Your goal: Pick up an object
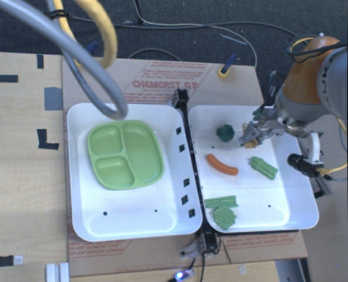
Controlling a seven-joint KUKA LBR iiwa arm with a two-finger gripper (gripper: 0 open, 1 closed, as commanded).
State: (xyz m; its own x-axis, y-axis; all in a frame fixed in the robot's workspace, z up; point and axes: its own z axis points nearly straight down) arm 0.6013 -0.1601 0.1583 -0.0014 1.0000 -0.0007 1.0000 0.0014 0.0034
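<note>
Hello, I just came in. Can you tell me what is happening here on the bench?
A robot arm reaches in from the right, with its gripper low over the right bin. That bin holds a dark green piece beside the gripper, an orange sausage, a light green piece and a green broccoli-like toy near the front. Nothing appears lifted. The left bin holds a green divided plate.

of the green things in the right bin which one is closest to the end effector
The small dark green piece, at the back of the right bin, just left of the end effector. The light green stick lies a bit farther forward; the two green pieces by the front wall lie farthest.
</note>
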